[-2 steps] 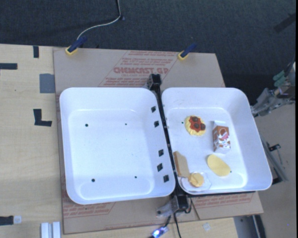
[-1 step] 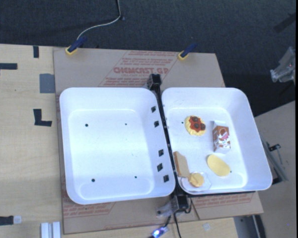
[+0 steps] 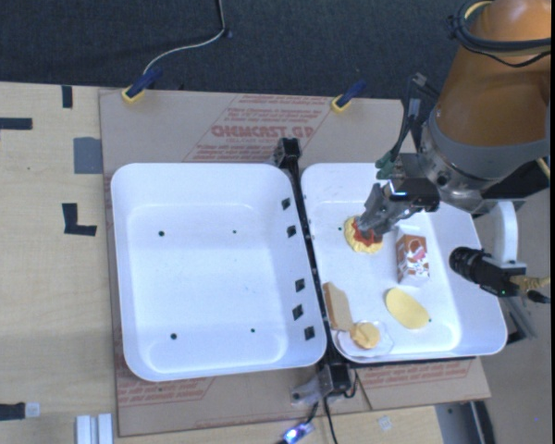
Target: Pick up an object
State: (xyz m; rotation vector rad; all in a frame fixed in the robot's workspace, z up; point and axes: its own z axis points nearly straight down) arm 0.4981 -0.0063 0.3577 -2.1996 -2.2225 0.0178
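Note:
The right bin (image 3: 462,340) holds several small items. A round yellow and red toy (image 3: 362,240) lies near its middle, and my gripper (image 3: 375,220) hangs right over it, its dark fingers down at the toy's upper edge. Beside that stands a small red and white carton (image 3: 413,257). A flat yellow oval piece (image 3: 406,309) lies nearer the front. At the front left of this bin lie a tan stick-shaped piece (image 3: 336,305) and a small round orange item (image 3: 366,336). The arm's orange band (image 3: 499,54) rises at the upper right.
The left bin (image 3: 203,266) stands next to the right one, with a black clip strip (image 3: 298,239) along the shared edge. Both bins rest on a cardboard sheet (image 3: 250,123). A black cylinder device (image 3: 481,268) juts over the right bin's right rim.

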